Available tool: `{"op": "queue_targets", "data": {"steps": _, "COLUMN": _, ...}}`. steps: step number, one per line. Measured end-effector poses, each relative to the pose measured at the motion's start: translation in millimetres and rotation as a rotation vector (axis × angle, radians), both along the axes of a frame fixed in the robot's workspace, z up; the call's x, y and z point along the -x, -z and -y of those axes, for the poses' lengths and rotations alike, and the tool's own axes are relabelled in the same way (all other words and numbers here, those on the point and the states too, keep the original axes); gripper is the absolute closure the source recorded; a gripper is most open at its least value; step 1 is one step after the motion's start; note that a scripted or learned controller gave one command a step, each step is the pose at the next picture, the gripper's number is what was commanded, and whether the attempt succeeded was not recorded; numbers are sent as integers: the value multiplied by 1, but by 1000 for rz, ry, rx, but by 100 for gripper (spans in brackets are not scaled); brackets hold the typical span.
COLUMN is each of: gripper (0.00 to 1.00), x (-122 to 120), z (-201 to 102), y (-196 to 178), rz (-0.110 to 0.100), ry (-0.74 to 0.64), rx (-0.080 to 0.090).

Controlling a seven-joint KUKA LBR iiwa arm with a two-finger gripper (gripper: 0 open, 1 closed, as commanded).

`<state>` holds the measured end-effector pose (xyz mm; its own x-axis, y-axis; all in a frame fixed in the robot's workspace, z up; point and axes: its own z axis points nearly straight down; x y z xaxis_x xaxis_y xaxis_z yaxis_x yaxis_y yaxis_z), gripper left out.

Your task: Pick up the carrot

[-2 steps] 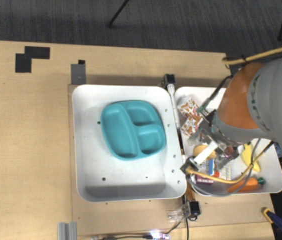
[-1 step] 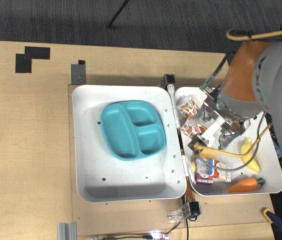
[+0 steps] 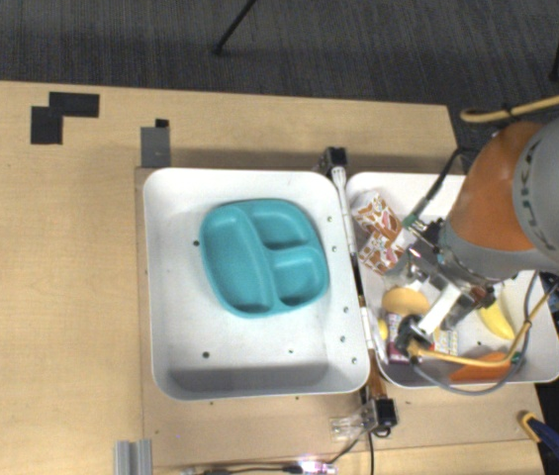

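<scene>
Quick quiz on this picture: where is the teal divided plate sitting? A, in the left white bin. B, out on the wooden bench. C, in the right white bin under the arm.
A: the teal divided plate lies inside the left white bin, apart from the cluttered right bin where the arm reaches.

Orange carrot (image 3: 477, 366), lying roughly flat, right bin's near edge, seemingly partly hidden
</scene>
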<state>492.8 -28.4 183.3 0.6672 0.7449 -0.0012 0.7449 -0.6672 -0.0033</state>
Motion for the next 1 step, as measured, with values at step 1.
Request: {"op": "queue_targets", "data": {"steps": 1, "gripper": 0, "x": 6, "z": 56, "y": 41, "rz": -1, "ry": 188, "rx": -1}}
